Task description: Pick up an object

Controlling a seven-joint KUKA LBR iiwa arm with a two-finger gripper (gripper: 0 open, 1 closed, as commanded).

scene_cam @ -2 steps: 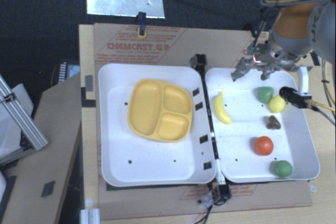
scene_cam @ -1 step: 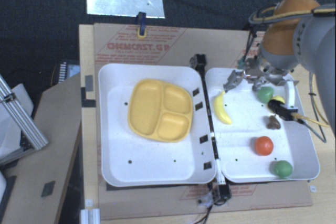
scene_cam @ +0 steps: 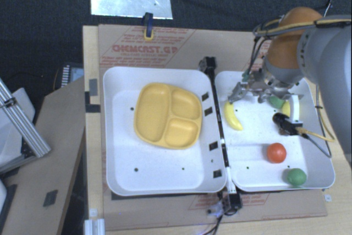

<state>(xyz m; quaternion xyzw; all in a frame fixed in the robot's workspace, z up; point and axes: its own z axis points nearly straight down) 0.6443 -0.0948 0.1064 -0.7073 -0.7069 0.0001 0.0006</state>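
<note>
Over the right bin (scene_cam: 324,170) hangs the gripper (scene_cam: 258,93), near that bin's far edge, with the grey arm (scene_cam: 324,52) and its orange band (scene_cam: 291,36) behind it. Whether the tool is spread or pressed together I cannot tell; the metal parts at its tip are too tangled to read, and nothing can be seen held by it.

So the task looks barely begun: no object is lifted, and the whole grasp and raise remain to be done.

Nearest the gripper, just below and to its left, lies the banana (scene_cam: 233,117) on the bin floor beside the divider. Its long axis runs roughly from the bin's far side toward the near side, tilted slightly, with the thicker end pointing toward the near right. A green piece (scene_cam: 276,102) sits just under the gripper's right side, partly hidden. Farther toward the near edge rest a tomato (scene_cam: 276,152) and a lime (scene_cam: 296,176), well apart from the gripper. Beyond the divider, the left bin (scene_cam: 118,173) holds a yellow tray (scene_cam: 167,115).
</note>
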